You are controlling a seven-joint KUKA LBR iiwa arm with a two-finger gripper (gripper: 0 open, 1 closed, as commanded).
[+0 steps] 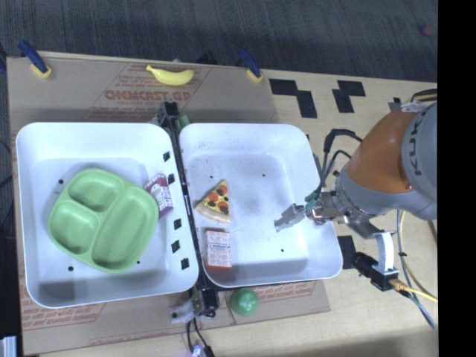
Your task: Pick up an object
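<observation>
In the right bin [253, 136], the pizza slice toy [216, 201] lies well to the left of the claw [288, 218], with a small orange box [217, 248] just below it. The claw sits over the bin's right part (nothing seen between its fingers; whether clenched or released cannot be told). Farther left, the left bin [33, 199] holds a green divided plate [103, 219] and a dark red packet [160, 193].

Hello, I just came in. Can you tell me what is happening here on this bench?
A robot arm reaches in over the right bin, its gripper low above the floor and holding nothing visible. A toy pizza slice and a small packet lie further left. The left bin holds a green divided plate.
</observation>
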